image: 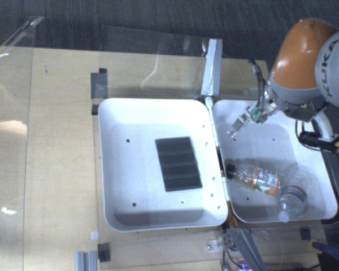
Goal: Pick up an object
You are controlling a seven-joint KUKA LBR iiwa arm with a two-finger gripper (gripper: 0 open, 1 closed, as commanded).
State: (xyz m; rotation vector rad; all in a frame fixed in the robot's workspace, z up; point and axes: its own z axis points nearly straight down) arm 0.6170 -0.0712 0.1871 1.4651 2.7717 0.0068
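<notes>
The gripper (237,127) hangs over the right bin (322,205), whether its jaws are apart I cannot tell. A clear bottle (255,178) lies below it, well apart, near a crumpled cup (292,201).

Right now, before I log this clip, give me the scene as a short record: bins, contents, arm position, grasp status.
left bin: holds a dark ribbed rectangular pad, lying flat near its middle
right bin: holds a clear plastic bottle on its side and a second clear bottle toward the near right corner
arm: enters from the right, above the right bin's far end
gripper: over the right bin's far part, apart from both bottles
grasp status: nothing seen held
</notes>
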